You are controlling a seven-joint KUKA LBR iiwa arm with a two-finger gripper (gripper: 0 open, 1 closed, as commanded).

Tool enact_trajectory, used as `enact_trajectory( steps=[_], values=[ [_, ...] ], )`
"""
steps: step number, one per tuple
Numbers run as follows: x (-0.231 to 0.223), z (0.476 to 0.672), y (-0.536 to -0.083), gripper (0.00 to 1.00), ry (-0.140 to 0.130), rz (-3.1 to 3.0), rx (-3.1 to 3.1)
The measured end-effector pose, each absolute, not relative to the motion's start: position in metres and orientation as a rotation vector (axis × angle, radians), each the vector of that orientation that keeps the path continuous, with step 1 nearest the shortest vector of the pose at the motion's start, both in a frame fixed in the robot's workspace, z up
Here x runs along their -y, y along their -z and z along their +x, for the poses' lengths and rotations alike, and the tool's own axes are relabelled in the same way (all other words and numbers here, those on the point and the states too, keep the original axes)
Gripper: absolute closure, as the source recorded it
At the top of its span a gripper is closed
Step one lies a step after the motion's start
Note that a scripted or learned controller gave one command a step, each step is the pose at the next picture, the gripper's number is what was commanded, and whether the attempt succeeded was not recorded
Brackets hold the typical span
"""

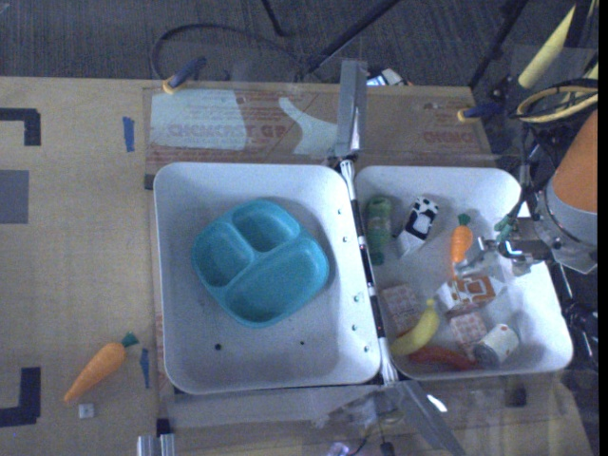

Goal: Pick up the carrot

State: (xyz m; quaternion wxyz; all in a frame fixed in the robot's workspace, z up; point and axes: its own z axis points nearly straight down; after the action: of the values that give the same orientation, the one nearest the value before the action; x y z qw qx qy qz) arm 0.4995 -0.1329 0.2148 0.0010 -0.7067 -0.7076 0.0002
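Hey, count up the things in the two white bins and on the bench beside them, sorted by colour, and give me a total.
Orange: 2, carrot, second carrot
Blue: 1, divided plate
Green: 1, bottle
Yellow: 1, banana
Black-and-white: 1, cow toy
Red: 1, pepper
Total: 7

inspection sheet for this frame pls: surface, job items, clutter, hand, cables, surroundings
Surface: bench with left bin and right bin side by side.
Job's things: carrot in right bin; second carrot on bench, left of the bins.
Clutter: blue tray in left bin; banana, can, cartons in right bin.
Hand: over right bin, right of the carrot.
Cables: black loop on floor behind bench.
Surroundings: tripod legs.
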Motion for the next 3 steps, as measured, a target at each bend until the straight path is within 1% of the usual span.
enact_trajectory(
  steps=[1, 2, 3],
  values=[
    [0.098, 0.562, -0.087, 0.0, 0.006, -2.27, 2.179],
    [0.1, 0.563, -0.098, 1.0, 0.011, -2.278, 2.174],
    [0.076, 0.541, -0.185, 1.0, 0.002, -2.197, 2.247]
  ],
)
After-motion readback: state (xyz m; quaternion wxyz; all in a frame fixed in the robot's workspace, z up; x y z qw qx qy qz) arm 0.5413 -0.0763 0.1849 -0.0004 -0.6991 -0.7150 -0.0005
